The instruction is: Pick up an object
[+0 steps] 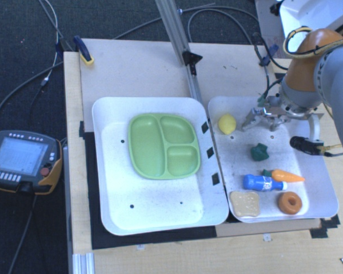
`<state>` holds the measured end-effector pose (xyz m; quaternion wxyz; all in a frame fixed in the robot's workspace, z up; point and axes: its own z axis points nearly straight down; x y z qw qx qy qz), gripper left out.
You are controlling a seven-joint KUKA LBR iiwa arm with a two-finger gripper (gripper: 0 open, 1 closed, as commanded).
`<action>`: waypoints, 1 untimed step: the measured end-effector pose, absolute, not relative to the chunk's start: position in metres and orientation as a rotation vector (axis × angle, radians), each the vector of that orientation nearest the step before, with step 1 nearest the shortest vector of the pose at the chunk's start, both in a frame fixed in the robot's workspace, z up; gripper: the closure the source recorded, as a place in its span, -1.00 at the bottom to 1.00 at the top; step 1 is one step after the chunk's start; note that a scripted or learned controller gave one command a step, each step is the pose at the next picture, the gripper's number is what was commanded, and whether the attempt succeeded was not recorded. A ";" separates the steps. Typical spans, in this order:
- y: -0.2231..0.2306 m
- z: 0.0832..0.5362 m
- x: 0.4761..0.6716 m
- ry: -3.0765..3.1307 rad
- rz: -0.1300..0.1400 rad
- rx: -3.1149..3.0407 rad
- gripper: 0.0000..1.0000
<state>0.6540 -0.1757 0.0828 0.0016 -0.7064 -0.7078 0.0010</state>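
My gripper (262, 122) hangs over the back of the right bin (326, 196), open with nothing between its fingers. A yellow lemon (227, 124) lies just left of it. A dark green toy (259, 150) sits a little in front of the gripper. Further forward lie a blue bottle (260, 182) and an orange carrot (288, 176) side by side. At the bin's front edge are a slice of bread (244, 203) and a brown donut (290, 202).
The left bin (111, 170) holds a green divided plate (164, 145). A metal pole (172, 21) slants up from between the bins at the back. A teach pendant (23, 161) lies off the bench to the left.
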 end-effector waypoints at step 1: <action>-0.176 0.098 0.656 -2.227 -0.002 -2.220 1.00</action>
